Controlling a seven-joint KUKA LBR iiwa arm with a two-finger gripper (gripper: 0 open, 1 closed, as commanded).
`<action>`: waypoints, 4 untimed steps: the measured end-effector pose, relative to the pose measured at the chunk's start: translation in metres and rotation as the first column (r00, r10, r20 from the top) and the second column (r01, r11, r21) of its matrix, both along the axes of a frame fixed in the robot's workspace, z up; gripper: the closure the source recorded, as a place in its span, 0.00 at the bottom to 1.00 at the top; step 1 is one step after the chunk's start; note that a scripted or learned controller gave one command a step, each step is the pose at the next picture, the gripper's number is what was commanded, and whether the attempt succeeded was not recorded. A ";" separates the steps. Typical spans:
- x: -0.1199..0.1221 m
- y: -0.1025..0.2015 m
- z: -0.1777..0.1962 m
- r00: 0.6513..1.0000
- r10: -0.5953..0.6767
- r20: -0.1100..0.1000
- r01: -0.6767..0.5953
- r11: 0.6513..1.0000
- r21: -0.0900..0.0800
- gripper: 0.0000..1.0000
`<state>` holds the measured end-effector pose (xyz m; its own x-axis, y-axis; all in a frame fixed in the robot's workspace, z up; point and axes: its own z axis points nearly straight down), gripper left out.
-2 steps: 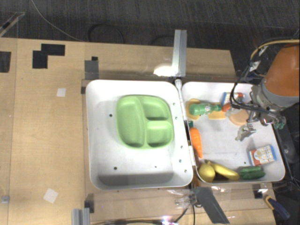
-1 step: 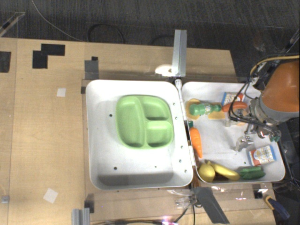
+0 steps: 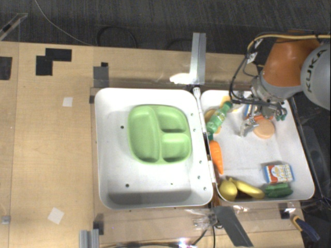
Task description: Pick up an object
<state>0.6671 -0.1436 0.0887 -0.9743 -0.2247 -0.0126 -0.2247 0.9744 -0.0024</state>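
In the right bin [image 3: 305, 159], my gripper [image 3: 250, 125] hangs over the far part, below the orange-banded wrist [image 3: 283, 61]. A flat peach-coloured round piece [image 3: 265, 130] lies just to its right, touching or nearly touching it. A green bottle [image 3: 217, 119] lies to its left by the bin's left wall. Nothing shows held in the gripper.
An orange carrot [image 3: 217, 157] lies along the right bin's left wall. At its near edge are a yellow lemon [image 3: 227, 190], a banana [image 3: 247, 189] and a dark green vegetable [image 3: 277, 191], with a small blue box [image 3: 277, 172] above them. The left bin [image 3: 111, 190] holds a green divided plate [image 3: 158, 133].
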 end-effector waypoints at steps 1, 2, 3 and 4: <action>0.004 0.043 -0.001 1.000 0.002 -0.006 -0.002 1.000 0.000 0.00; 0.009 0.043 0.015 1.000 0.002 0.015 -0.002 1.000 -0.001 1.00; 0.005 -0.054 0.123 0.977 0.211 0.005 -0.211 0.977 -0.010 1.00; -0.008 0.019 0.134 0.998 -0.064 -0.001 0.064 0.998 0.002 1.00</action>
<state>0.6587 -0.1249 0.2227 -0.9867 -0.1619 -0.0121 -0.1619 0.9868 -0.0007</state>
